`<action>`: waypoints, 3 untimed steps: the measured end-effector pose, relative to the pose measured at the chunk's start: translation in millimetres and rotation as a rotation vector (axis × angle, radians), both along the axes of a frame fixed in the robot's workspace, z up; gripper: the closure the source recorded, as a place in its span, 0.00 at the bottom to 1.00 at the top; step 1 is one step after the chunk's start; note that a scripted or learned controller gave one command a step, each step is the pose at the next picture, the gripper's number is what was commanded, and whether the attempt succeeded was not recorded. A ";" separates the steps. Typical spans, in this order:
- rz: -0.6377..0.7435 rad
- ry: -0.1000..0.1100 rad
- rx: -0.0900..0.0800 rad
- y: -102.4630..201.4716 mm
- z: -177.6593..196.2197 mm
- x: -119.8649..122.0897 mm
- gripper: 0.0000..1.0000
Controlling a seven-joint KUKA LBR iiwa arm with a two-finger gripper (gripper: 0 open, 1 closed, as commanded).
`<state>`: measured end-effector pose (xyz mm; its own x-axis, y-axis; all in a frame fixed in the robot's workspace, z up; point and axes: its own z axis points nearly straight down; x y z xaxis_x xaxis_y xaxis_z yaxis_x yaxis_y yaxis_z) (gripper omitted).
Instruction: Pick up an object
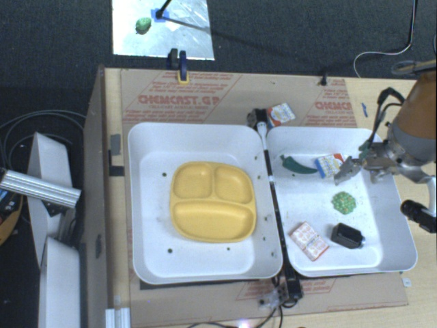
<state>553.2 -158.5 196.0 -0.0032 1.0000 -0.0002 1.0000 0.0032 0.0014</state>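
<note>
My pincer (345, 169) hangs over the upper part of the right bin (396, 251), reaching in from the right edge, with my grey arm (416, 139) and its orange band behind it. How far the pincer is open I cannot tell; the tips blur together into one grey wedge, and nothing shows between them. Just beside the tips, on their left, lies a small carton (328, 163) with red and blue print, so close that I cannot tell whether it touches. Further left of that is a dark green curved piece (298, 164). Below the pincer, near it, sits a green ball (344, 201). Lower still lies a black block (347, 236), and to the lower left of it a pink-and-white packet (308, 240) near the bin's front wall. Well apart on my left is the left bin (147, 183), holding a yellow tray (212, 201) with three compartments, lying flat. Both bins rest on a brown board (205, 94) on the tabletop. Above and left of the pincer, outside the bins, a small wrapper (280, 113) lies on the board by the seam between the bins.
</note>
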 end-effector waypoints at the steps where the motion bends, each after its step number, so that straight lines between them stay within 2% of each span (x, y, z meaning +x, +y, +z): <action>1: -0.002 0.002 0.000 -9.0 -64.9 -24.9 0.00; 2: -0.002 0.001 0.000 -18.9 -93.4 -39.3 0.00; 3: 0.001 -0.004 -0.002 -32.2 8.1 37.1 0.00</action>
<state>590.3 -190.6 204.2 -0.0041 1.0000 -0.0021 1.0000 0.0041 0.0051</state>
